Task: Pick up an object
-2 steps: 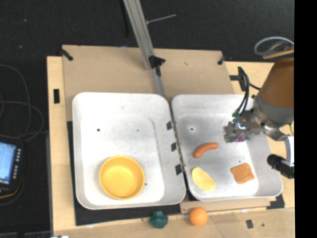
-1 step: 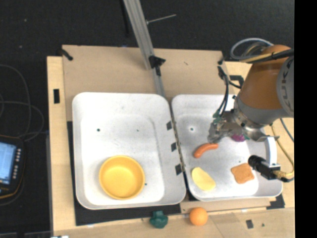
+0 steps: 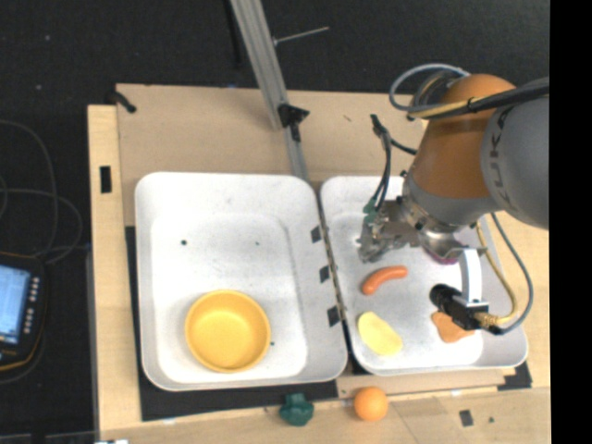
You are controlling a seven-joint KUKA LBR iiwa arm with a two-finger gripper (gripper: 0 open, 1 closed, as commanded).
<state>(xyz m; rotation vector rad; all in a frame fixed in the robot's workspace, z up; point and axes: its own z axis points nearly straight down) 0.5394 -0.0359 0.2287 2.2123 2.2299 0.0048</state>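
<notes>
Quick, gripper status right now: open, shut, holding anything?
Gripper: low in the right bin, just above the orange sausage; open or shut cannot be told, and nothing is seen in its grip.

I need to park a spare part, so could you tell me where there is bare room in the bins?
The left bin is bare above the yellow bowl. The right bin is crowded: the gripper, sausage, yellow piece and orange piece.

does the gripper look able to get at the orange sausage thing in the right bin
Probably yes: the gripper hangs just above the orange sausage in the right bin, with nothing lying over it; the yellow piece lies apart.
</notes>
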